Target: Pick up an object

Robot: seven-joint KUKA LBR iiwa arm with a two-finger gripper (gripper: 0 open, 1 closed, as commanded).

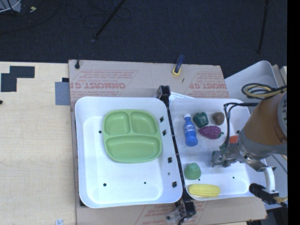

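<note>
Worktop (33,139): pale wood, carrying two shallow white bins side by side on cardboard.

Left bin (93,182): held one green divided plate (132,136), lying flat, nothing on it.

Right bin (234,184): held six small items and the arm's working end.

Arm (262,125): grey with orange band, reaching in from the right over the right bin.

Pincer (220,157): low over the bin floor near its middle; whether open or closed could not be told, and nothing was seen gripped.

Blue bottle (190,131): long axis running near to far, up-left of the pincer.

Yellow corn cob (204,190): lay crosswise at the near wall.

Purple item (211,132): just beyond the pincer, judged the nearest candidate.

Green round item (192,171): left of the pincer and slightly nearer the camera.

Dark green item (200,119) and brown item (218,118): at the far side.
</note>
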